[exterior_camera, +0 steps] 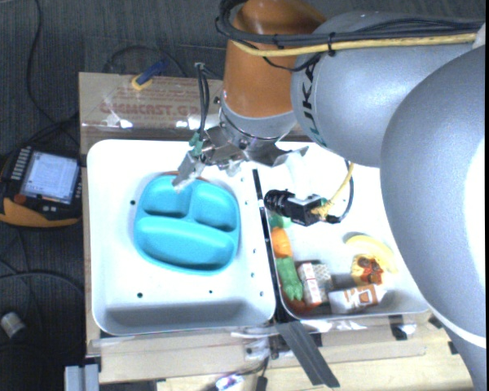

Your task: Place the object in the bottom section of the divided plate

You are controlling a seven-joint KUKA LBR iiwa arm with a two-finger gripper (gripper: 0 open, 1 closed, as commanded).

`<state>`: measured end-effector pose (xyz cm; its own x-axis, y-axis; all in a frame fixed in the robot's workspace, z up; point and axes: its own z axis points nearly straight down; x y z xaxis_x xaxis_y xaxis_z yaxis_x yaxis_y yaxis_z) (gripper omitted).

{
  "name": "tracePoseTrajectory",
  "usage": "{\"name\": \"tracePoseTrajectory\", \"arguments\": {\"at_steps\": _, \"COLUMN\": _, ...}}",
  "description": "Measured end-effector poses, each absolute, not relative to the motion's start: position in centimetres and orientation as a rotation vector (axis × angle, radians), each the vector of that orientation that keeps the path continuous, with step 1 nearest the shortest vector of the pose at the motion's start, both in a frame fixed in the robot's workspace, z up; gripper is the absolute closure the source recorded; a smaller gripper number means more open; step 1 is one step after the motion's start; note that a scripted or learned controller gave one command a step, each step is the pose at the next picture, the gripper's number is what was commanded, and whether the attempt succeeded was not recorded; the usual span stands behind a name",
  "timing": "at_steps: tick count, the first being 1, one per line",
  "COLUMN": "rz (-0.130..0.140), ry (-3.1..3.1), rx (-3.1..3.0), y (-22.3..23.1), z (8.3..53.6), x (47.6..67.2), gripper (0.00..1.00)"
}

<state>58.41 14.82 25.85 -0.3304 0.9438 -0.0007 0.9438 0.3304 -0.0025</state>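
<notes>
Blue divided plate (187, 230) in left white bin (114, 300), three sections, glossy. Pincer (187, 169) over plate's top edge; grip cannot tell. Right bin (407, 304) holds toy food. Dark carpet (33, 55) around bench.

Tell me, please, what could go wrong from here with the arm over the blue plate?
1. The gripper hovers at the plate's upper rim, far from the bottom section, so a release here might miss it.
2. The toys remain in the right bin, so the placement may come to nothing.

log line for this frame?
gripper: over top rim of blue divided plastic plate | plate: left white bin | bottom section: nothing placed
</notes>
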Motion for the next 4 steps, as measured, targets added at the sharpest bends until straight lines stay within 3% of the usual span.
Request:
{"name": "tracePoseTrajectory", "arguments": {"at_steps": 1, "rz": 0.006, "ry": -2.562, "rx": -1.814, "y": 14.9, "z": 26.7, "x": 58.4, "gripper": 1.0}}
{"name": "tracePoseTrajectory", "arguments": {"at_steps": 2, "rz": 0.006, "ry": -2.625, "rx": -1.728, "y": 17.1, "z": 29.5, "x": 52.8, "gripper": 1.0}}
{"name": "tracePoseTrajectory", "arguments": {"at_steps": 3, "rz": 0.006, "ry": -2.591, "rx": -1.777, "y": 17.1, "z": 27.4, "x": 55.4, "gripper": 1.0}}
{"name": "tracePoseTrajectory", "arguments": {"at_steps": 4, "rz": 0.004, "ry": -2.774, "rx": -1.471, "y": 19.9, "z": 25.6, "x": 50.6, "gripper": 1.0}}
